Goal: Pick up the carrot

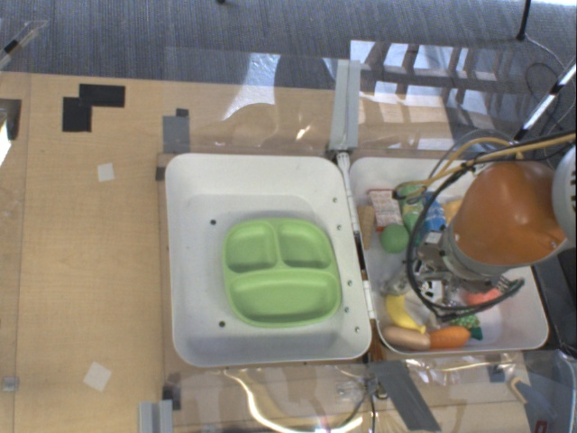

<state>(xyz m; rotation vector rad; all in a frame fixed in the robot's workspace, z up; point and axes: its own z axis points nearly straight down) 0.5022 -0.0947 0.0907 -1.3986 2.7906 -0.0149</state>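
On my screen's right side, from the overhead camera, I see the arm (505,210) reaching into the right-hand white bin (532,327), its orange band bulking over the middle of that bin. Below the band the wrist and a tangle of black cables drop toward the bin floor, and the claw (448,298) sits somewhere under them; whether its fingers are apart or together, I cannot tell from this slant.

Near the front edge of the right bin lies the carrot (449,336), orange, lengthwise across the bin, with a bit of green at its right end. It looks to be just below the claw, though I cannot say if anything touches it. Just to its left rests a tan, sausage-like piece (406,337), and beside that, a little further up, a yellow banana (399,311). A round green ball (393,238) lies higher in the bin, near the wall shared with the other bin, and a small red and white packet (385,208) sits above it. More small items crowd behind the cables, too hidden for me to name.

Left of that, the second white bin (194,242) holds a green divided plate (281,271), lying flat near its centre. Both bins rest on the pale wooden counter (81,269).
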